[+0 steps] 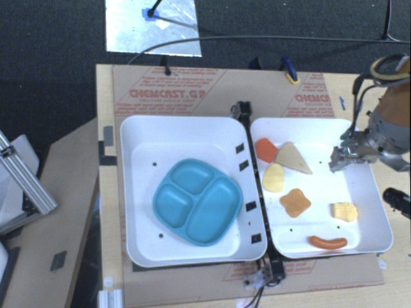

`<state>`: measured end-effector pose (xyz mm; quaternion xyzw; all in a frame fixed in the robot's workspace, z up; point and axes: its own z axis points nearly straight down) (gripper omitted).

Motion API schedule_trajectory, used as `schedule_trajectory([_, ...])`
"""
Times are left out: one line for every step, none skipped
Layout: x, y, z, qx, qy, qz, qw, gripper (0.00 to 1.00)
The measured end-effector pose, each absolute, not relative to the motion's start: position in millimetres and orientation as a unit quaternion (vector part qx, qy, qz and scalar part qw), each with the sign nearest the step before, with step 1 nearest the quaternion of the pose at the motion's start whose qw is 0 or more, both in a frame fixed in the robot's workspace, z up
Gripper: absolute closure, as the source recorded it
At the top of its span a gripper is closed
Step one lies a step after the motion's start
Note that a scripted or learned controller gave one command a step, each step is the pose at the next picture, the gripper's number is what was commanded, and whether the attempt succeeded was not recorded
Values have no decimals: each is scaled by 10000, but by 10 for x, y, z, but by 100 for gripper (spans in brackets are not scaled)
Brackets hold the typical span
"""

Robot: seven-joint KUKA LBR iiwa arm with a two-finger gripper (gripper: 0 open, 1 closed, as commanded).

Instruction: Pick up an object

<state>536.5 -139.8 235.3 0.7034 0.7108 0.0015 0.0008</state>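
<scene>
The right bin (369, 201) holds several toy foods: a red-orange piece (266, 149), a tan wedge (293, 158), a pale yellow piece (273, 178), an orange cookie-like piece (295, 203), a small yellow corn-like piece (344, 212) and a sausage (328, 242). My gripper (341, 157) hangs over the right side of this bin, to the right of the tan wedge and above the corn-like piece. Nothing shows between its fingers.
The left bin (138, 172) holds a blue divided plate (197, 201). A black divider with clips (252, 172) runs between the bins. A foil sheet (151, 18) lies at the back, and an aluminium frame (26, 181) stands at the left.
</scene>
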Motion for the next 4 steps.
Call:
schedule_trajectory([5426, -763, 2332, 7031, 7111, 11, -1, 100])
schedule_trajectory([5498, -204, 2243, 7033, 7109, 10, -5, 100])
schedule_trajectory([5498, 427, 2293, 7029, 7113, 11, -4, 100])
schedule_trajectory([5392, 987, 2353, 7029, 7113, 12, -6, 100])
